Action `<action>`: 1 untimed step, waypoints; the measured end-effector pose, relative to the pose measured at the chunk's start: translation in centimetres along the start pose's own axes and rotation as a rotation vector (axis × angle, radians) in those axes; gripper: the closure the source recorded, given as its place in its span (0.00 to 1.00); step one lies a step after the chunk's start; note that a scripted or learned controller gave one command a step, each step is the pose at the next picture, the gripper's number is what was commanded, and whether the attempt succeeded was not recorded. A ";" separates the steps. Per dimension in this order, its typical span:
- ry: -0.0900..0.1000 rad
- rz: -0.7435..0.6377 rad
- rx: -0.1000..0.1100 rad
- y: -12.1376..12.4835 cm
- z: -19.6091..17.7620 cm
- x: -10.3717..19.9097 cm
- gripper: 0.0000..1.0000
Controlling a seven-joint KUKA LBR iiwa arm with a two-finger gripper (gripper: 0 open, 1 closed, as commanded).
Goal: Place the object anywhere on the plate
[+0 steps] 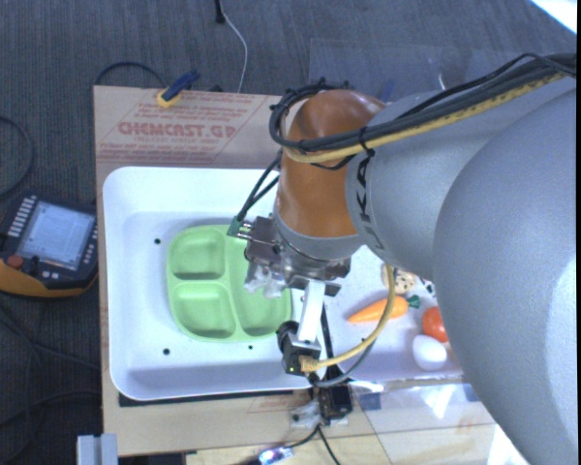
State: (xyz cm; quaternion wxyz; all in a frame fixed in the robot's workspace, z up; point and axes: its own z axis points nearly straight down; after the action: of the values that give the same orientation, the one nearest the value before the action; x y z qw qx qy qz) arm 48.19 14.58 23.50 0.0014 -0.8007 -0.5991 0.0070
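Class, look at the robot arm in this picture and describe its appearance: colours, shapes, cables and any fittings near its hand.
The arm is bulky, with rounded light grey casings and an orange band above the wrist. Black and yellow cables run along it and loop around the band. Below sits a metal wrist section, then the hand, a small grey and silvery assembly. A white bracket with a black fitting hangs beside it, trailing a yellow cable.

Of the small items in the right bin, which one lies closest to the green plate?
The orange carrot: its pointed tip reaches furthest toward the green plate. The white egg-shaped piece and the red-orange piece sit further right, against the arm.
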 end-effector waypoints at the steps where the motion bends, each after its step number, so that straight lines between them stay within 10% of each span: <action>1: 0.000 0.000 0.001 0.0 0.0 0.0 0.00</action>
State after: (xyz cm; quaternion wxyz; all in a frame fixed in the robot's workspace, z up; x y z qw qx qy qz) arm 48.18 14.58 23.46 0.0015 -0.8007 -0.5991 0.0073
